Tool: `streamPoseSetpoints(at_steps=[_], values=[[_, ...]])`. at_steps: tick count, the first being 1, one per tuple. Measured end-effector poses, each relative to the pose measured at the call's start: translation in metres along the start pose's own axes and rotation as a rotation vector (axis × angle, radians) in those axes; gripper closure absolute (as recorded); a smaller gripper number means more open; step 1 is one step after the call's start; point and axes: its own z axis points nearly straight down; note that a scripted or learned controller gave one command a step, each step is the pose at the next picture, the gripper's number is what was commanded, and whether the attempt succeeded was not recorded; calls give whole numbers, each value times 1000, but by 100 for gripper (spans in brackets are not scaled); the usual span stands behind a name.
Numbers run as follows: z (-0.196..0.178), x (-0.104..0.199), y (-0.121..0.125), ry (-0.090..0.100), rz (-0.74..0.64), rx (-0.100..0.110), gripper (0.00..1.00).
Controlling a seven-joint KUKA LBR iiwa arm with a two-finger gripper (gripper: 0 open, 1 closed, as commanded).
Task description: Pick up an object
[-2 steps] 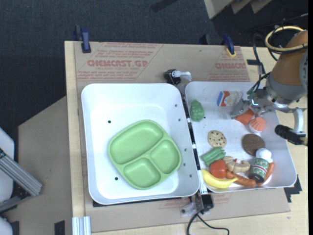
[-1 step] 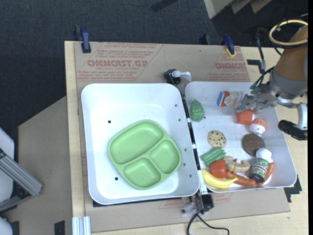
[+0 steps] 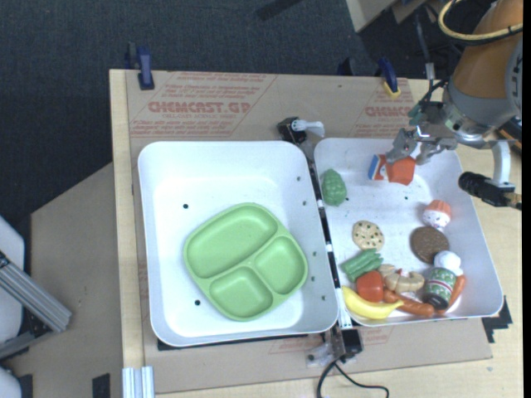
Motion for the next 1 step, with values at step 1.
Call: streamPoseSetpoints(at_steps=[1], values=[[-5, 82, -46, 5, 1, 15, 100]])
